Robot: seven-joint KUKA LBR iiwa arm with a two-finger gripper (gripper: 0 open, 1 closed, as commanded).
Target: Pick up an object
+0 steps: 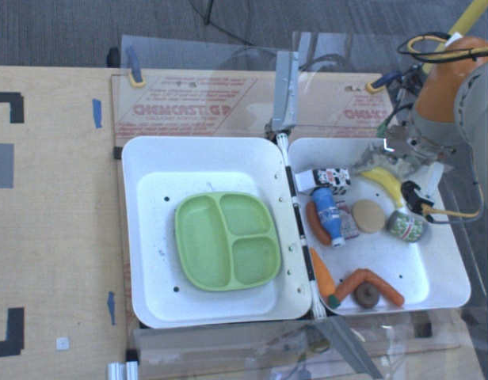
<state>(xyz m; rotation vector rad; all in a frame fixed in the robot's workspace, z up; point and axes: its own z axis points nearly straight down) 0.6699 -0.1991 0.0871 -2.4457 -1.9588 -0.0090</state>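
Two white bins sitting side by side on the table, arm reaching in from the right.

The left bin (141,212) is holding a green divided plate (226,241). The right bin (446,279) is holding a blue bottle (328,213), carrots (371,282), a round tan object (368,216), a banana (386,184) and a green can (406,226). The gripper (402,163) is hovering beside the banana; whether its jaws are spread, I cannot tell.

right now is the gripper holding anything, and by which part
Cannot be told: the gripper sits at the banana, but no hold is visible.
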